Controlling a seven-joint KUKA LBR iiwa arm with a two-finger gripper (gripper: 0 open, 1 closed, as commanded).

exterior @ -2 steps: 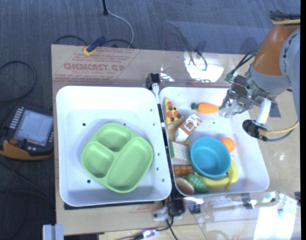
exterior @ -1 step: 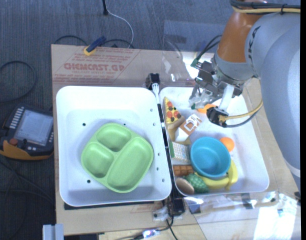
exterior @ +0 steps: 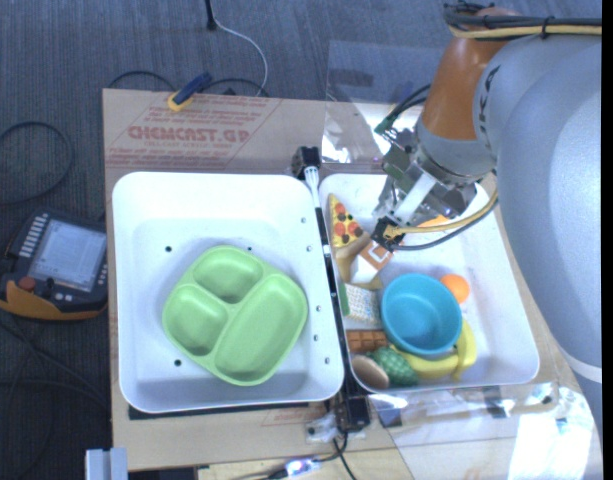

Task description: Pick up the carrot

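We see pincer (exterior: 388, 230) low in right bin (exterior: 506, 368), grip state unclear; carrot (exterior: 369, 260) just below, reachable.

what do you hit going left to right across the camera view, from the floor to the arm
handheld controller → green divided plate → pizza slice → blue bowl → grey arm
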